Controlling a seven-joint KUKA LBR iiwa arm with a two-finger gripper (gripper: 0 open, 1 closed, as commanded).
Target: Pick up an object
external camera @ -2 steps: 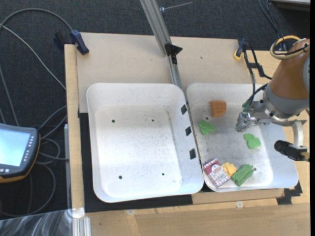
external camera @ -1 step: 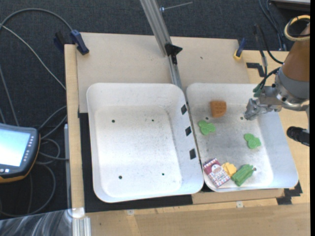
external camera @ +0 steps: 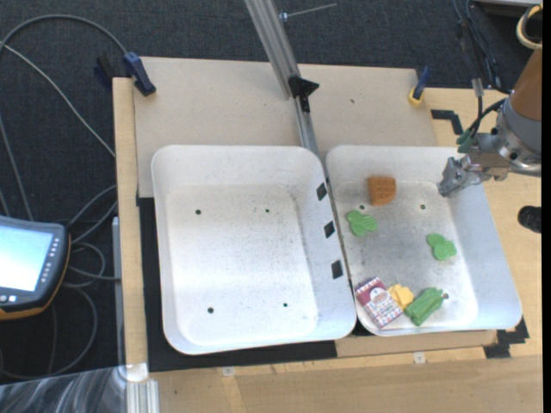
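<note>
Overhead, hovered at the right bin's point(external camera: 491, 231) two o'clock edge: gripper point(external camera: 451, 182), fingers too small and blurred to tell whether apart or together, nothing seen between them. Lay inside that bin: orange block point(external camera: 381, 188) at eleven o'clock, green piece point(external camera: 362, 224) near nine, another green piece point(external camera: 442, 247) toward four. Clustered at six o'clock: red-and-white packet point(external camera: 375, 302), touching a yellow piece point(external camera: 400, 297) and a green toy point(external camera: 424, 305). Sat alongside at nine o'clock: left bin point(external camera: 241, 248).

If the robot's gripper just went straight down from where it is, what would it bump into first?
Probably just the bare floor of the right bin. The gripper hangs near the bin's far right side, apart from the orange block and green pieces, though depth is unclear.
</note>
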